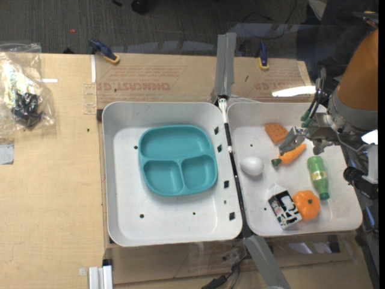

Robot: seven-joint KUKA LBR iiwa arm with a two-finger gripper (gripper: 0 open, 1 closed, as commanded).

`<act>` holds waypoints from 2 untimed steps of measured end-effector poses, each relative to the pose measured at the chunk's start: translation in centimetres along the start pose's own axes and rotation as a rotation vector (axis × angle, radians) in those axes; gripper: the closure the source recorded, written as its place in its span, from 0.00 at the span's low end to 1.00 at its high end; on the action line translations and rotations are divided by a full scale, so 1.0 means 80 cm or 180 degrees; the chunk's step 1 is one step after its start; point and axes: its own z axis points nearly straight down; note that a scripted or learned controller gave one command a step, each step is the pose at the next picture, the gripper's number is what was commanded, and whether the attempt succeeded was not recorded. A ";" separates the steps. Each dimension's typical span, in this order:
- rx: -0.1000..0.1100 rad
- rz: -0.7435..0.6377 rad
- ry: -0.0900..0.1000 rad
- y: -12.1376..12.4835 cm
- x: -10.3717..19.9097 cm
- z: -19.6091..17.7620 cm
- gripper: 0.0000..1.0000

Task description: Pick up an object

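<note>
So here's what I've got on the feed. The right bin (pixel 337 221) is the crowded one: a carrot (pixel 291 155) lying on a slant near the middle, an orange waffle-looking piece (pixel 275 132) just up-left of it, a white egg (pixel 251 165) to the left, a green bottle (pixel 318 174) on its right, and lower down a small pumpkin (pixel 307 205) pressed against a little black-and-white carton (pixel 283 210).

My gripper (pixel 295 140) is down over the carrot's upper end, sitting right on top of it. One grey finger shows beside the carrot, but I honestly can't tell if it's open or closed, or whether it's got the carrot at all. The wrist hardware blocks the far side of it.

Tight spot too: the waffle piece is just beside the gripper and the bottle is near its other side.

The left bin (pixel 120 215) holds a teal divided plate (pixel 178 159), well apart from everything else. On the table (pixel 48 191) at far left there's a clear plastic bag (pixel 23 89) with dark bits inside, too blurry to make out. The arm (pixel 361 77) is cut off at the right edge.
</note>
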 end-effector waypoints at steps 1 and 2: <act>0.0007 0.0167 0.0004 -0.020 -0.035 0.166 0.00; 0.0000 0.0233 -0.0001 0.124 -0.043 0.201 0.00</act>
